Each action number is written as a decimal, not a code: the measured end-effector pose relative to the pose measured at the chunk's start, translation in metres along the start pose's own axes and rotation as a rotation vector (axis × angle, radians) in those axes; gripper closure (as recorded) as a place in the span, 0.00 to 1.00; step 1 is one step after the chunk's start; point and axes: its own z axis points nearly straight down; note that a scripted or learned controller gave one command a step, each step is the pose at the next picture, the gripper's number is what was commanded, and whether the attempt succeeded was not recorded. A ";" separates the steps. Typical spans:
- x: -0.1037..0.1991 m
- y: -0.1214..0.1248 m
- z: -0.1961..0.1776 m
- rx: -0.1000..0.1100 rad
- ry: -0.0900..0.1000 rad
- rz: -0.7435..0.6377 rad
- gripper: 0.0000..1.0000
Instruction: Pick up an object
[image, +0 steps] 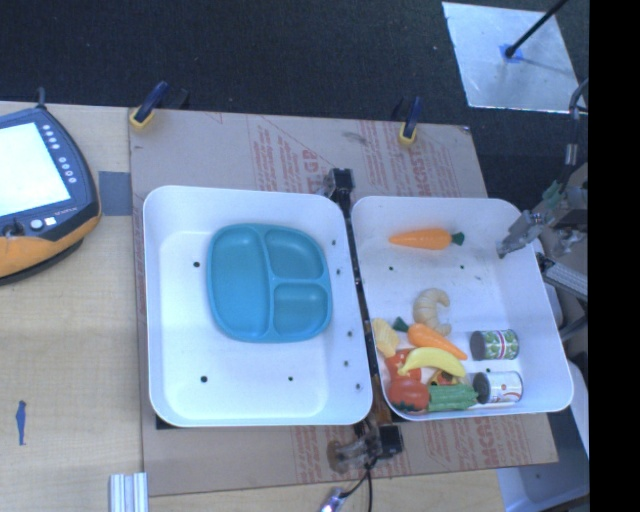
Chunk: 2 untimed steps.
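The right bin (480, 275) holds a heap of toy food. An orange carrot (422, 238) lies alone near the bin's far wall. Toward the front sit a beige curled piece (432, 303), a second carrot (435, 338), a yellow banana (432, 360), a red tomato (404, 391) and a green piece (452, 398). Two small cans (495, 345) (497, 387) lie on their sides at the front right. My gripper (528, 228) hangs over the bin's far right corner, to the right of the lone carrot and apart from it. Nothing shows in its grasp.
The left bin (180, 330) bears a blue divided plate (270, 282). A teach pendant (35, 185) rests on the bench at the far left. Clamps (148, 105) (408, 120) grip the board's far edge, and another fitting (365, 445) sits at the front between the bins.
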 end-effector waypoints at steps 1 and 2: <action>0.075 -0.007 0.140 0.004 0.001 -0.002 0.00; 0.116 0.033 0.158 0.001 -0.001 -0.003 0.00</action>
